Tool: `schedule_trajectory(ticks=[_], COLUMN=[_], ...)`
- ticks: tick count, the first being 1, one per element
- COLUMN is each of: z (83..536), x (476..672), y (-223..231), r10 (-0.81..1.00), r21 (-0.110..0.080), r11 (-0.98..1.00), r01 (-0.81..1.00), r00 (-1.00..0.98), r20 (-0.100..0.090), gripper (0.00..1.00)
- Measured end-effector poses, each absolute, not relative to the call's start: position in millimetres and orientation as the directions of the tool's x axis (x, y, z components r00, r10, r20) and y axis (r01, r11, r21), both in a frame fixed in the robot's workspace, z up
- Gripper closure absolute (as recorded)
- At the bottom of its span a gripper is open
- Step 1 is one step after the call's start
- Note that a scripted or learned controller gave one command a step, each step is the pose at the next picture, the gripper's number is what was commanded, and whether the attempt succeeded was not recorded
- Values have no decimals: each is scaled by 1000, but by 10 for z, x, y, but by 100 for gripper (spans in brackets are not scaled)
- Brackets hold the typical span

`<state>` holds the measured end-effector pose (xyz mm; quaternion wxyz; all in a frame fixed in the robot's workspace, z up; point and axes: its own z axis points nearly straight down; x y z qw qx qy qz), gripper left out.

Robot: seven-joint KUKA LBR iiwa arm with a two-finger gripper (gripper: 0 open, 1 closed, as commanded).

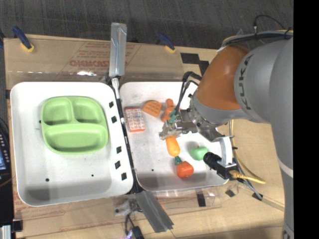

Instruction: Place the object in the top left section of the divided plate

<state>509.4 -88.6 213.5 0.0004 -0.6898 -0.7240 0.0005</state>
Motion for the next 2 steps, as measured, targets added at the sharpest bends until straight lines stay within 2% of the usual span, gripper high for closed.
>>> schedule_trajectory(ticks=[1,2], z=[1900,1902], x=[5302,4782], y=[-455,904], r10=[987,1000], r21=[-4,-7], r11=[-161,-5], r01=[987,1000], r00=[161,5], r20=[-1,0], gripper=[100,100])
